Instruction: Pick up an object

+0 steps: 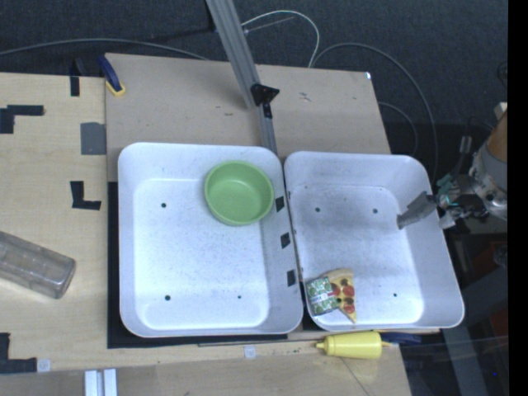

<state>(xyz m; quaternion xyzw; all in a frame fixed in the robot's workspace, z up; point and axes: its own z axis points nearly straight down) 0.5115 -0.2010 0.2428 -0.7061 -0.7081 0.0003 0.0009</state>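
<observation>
A green bowl [238,192] sits upright at the back right of the left bin [140,246]. A small packet printed with red and green [332,294] lies at the front left corner of the right bin [412,262]. My gripper [414,209] reaches in over the right bin's right rim, with a dark grey finger pointing left above the bin floor. Nothing shows between its fingers. It is well apart from the packet and far from the bowl.
A yellow bottle [355,345] lies on the bench just in front of the right bin. A clear plastic cylinder [33,265] lies at the far left. A grey pole [238,44] slants down to the gap between the bins. Cables run behind.
</observation>
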